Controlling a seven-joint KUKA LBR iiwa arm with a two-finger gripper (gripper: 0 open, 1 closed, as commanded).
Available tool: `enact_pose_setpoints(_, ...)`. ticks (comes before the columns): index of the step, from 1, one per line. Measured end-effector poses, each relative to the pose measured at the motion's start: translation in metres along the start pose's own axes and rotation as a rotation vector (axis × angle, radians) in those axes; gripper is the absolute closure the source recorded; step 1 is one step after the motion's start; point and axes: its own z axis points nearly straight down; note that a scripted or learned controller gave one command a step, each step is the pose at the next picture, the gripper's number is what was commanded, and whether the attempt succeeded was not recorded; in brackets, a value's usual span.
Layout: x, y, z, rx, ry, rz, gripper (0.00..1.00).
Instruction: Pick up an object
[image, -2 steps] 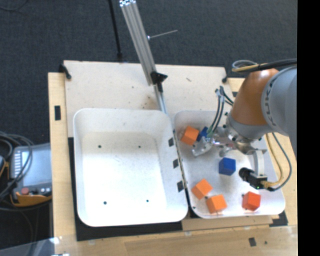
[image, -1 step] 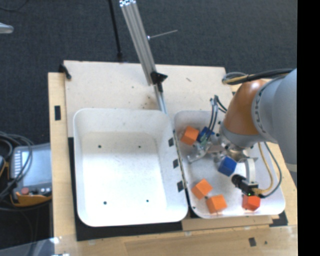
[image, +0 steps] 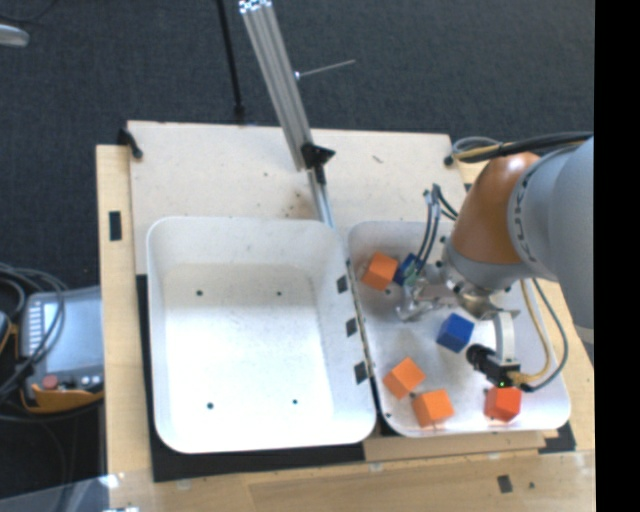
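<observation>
Low at the front of the right bin (image: 560, 405) sit two orange cubes, one (image: 433, 407) near the rim and another (image: 405, 376) just behind it, with a redder block (image: 503, 402) off to the side. Now the gripper (image: 418, 298) is down in the bin's middle, and honestly I can't tell its state from this angle, the wrist hides too much. An orange cube (image: 379, 271) lies just beyond it toward the left bin (image: 165, 250), with a dark blue piece (image: 408, 269) touching it. A blue cube (image: 455, 333) sits just beside the gripper on the arm's side. The likely target is that far orange cube, but the blue neighbour crowds it and the bin wall is near.
</observation>
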Motion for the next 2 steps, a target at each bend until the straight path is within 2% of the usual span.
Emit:
enact_pose_setpoints(1, 0.000, 0.000, -0.064, -0.001, -0.001, -0.010, 1.00)
enact_pose_setpoints(2, -0.002, 0.003, -0.113, 0.000, -0.001, -0.014, 1.00)
